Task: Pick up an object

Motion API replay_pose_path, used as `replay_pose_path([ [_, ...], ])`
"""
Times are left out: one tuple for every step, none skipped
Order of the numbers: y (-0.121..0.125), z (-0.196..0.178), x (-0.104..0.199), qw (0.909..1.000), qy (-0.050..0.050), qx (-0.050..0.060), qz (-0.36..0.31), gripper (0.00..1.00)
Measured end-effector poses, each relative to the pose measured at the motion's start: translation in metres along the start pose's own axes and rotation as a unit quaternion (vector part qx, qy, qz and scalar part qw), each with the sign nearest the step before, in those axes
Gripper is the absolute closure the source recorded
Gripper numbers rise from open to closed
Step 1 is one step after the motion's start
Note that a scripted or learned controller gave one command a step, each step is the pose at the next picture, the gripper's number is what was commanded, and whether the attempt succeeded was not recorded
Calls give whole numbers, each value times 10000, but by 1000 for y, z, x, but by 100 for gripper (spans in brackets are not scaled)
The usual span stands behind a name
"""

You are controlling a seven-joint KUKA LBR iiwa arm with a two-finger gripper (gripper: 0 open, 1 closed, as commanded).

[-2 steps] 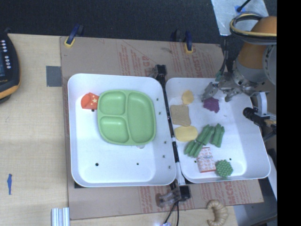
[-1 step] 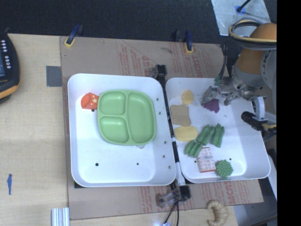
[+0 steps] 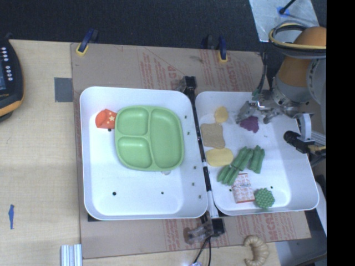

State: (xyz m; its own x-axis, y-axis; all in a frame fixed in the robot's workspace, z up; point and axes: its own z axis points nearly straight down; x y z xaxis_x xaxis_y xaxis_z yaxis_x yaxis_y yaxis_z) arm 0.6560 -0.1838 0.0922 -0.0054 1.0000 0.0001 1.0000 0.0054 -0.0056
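Note:
My gripper (image 3: 258, 114) hangs over the far part of the right bin (image 3: 294, 187), its fingers spread open. A small purple toy (image 3: 251, 125) lies on the bin floor right below it, near the left finger, and is not gripped. Other pieces lie in the same bin: a small yellow piece (image 3: 221, 114), a tan flat piece (image 3: 212, 135), a yellow oval piece (image 3: 219, 157), a bunch of green bean pods (image 3: 243, 164), a red and white packet (image 3: 242, 188) and a green bumpy ball (image 3: 264, 198).
The left bin (image 3: 100, 195) holds a green divided plate (image 3: 150, 138) and a red piece (image 3: 105, 118) by its far left corner. The arm's orange band (image 3: 310, 37) rises at the right. A black pendant (image 3: 8, 82) lies far left, and a tan curled object (image 3: 256, 249) sits in front of the bins.

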Motion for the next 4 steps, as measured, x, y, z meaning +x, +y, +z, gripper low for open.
replay_pose_path([
  [1, -12, -1, 10000, -4, -4, -9, 100],
  [0, -12, -1, 10000, -4, 1, -12, 0],
  [0, 0, -7, 10000, -4, -2, 10, 0],
  [0, 0, 3, 10000, 0, 2, -3, 0],
])
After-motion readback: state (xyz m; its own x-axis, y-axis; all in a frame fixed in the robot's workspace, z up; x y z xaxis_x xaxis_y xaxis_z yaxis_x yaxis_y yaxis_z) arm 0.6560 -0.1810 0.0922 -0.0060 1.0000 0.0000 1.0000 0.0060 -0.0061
